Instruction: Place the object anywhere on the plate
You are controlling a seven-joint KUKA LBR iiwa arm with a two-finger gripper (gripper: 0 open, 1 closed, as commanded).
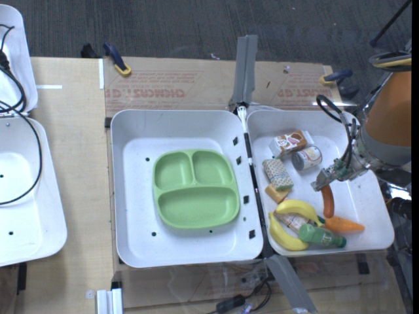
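Arm (386, 120) slanting in from the right, jaws (325, 187) low over right bin (366, 237), pinching hot dog (328, 203).

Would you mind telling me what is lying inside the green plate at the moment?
Nothing lies in the plate; all three compartments show bare green. The plate hides the bin floor beneath it.
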